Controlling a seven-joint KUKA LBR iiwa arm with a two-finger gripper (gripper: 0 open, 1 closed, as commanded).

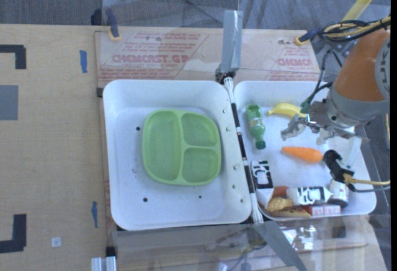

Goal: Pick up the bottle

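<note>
Your bottle [254, 126] is a slim green plastic cylinder with a darker green cap, lying flat in the right bin [366, 201] close to the divider wall, cap end toward you. The hand [306, 129] hangs over the same bin, right of the bottle and apart from it; its metal fingers look spread, with nothing between them. Just above it lies a curved yellow banana [283, 110], and below it a smooth tapered orange carrot [302, 153]. Along the near edge you see a black-and-white box [312, 194] and a lumpy tan pastry [280, 204]. The left bin [124, 201] holds a matte green plate [182, 147], rounded-square, moulded into three compartments. Both bins are shallow glossy white plastic on the pale wooden counter [49, 139].
</note>
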